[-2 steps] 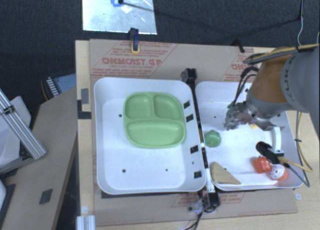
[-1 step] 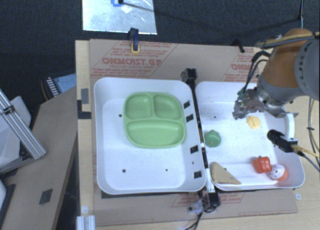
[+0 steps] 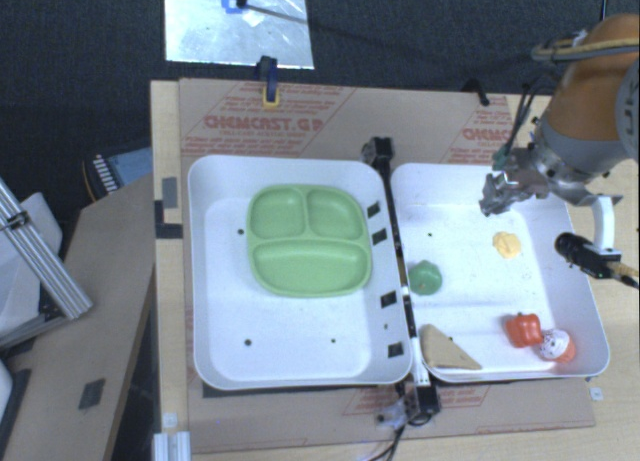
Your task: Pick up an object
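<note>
Scattered across the right bin [image 3: 575,294]: a small yellow lump [image 3: 507,244] near the middle, a round green object [image 3: 425,278] against the left wall, a tan wedge [image 3: 447,349] flat at the front-left corner, an orange-red piece [image 3: 523,329] touching a white one [image 3: 555,345] front right.

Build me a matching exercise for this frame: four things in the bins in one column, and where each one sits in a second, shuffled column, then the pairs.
Things:
1. green divided plate
2. green round object
3. yellow piece
4. tan wedge

Places:
A. right bin, near front-left corner
B. left bin, middle
C. right bin, below the gripper
D. right bin, by the divider between bins

Pairs: 1-B, 2-D, 3-C, 4-A
</note>
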You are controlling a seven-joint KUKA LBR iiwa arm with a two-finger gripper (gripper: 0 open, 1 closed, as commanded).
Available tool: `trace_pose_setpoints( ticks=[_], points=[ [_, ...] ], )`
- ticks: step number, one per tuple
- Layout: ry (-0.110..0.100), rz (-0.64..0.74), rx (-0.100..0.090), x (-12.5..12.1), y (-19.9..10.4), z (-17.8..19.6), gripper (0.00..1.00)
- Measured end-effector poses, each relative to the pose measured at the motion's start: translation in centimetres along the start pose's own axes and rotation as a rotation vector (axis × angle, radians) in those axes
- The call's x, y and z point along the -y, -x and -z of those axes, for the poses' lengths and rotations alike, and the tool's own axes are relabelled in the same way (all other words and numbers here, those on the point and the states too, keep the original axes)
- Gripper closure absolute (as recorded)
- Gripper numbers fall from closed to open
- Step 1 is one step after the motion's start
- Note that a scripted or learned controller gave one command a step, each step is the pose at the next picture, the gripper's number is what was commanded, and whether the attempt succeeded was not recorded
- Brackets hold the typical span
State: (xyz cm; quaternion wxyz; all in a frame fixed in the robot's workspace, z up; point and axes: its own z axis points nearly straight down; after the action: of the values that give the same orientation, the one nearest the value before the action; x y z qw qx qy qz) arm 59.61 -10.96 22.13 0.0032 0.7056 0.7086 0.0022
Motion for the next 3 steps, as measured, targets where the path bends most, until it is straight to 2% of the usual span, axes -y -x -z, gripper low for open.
trace_pose_setpoints(
  ticks=[1, 3],
  points=[
    [-0.002, 0.0, 0.0, -0.1, 0.6, 4.5, 1.0],
    [-0.005, 0.004, -0.002, -2.0, -10.4, 3.9, 1.0]
  ],
)
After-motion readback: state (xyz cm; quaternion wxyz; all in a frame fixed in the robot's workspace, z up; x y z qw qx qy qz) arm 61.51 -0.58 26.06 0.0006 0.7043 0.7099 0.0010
